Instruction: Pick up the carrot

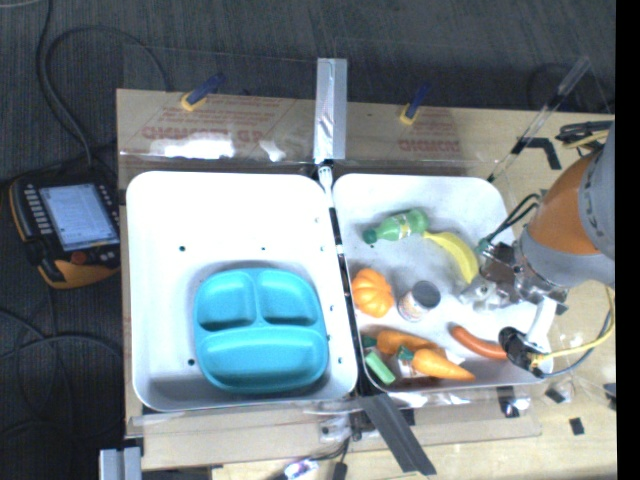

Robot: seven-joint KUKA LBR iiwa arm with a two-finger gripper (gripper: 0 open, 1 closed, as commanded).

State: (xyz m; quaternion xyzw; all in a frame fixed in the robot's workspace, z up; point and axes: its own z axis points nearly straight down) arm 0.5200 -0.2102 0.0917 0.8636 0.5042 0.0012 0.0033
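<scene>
The carrot (437,364) is orange and tapered, lying near the front wall of the right bin (480,193) with its tip pointing right. My gripper (484,280) hangs low over the right side of that bin, next to the banana (456,254). It is up and to the right of the carrot, well apart from it. The arm's orange band (558,218) sits over the bin's right rim.
Around the carrot lie a red-orange sausage-like piece (478,343), a green item (378,368), a small pumpkin (370,291), a metal can (421,299) and a green bottle (397,226). The left bin (160,208) holds a blue divided tray (260,328).
</scene>
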